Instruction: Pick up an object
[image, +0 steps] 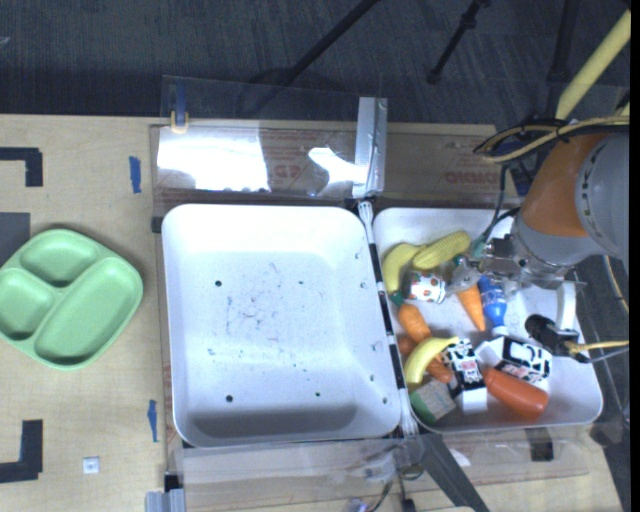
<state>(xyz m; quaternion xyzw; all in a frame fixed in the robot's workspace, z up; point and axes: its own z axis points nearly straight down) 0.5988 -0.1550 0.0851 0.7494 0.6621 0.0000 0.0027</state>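
Observation:
The right bin (590, 400) holds a heap of toy food. At its back left lie a yellow banana (398, 263) and a yellow corn cob (443, 249), with a white and red piece (427, 290) below them. An orange carrot (472, 308) and a blue piece (491, 306) lie in the middle. Toward the front are a second banana (425, 355), two cow-patterned pieces (461, 361) (526, 358), a red-orange vegetable (515, 393) and a grey-green block (433, 402). My gripper (488, 270) hangs low over the bin's middle, just above the blue piece and the carrot.
The left bin (270, 320) adjoins the right one. A green divided plate (65, 295) lies on the bench at far left. A clear panel (260, 160) stands behind the left bin. Yellow and black cables (520, 140) run by the arm at the right.

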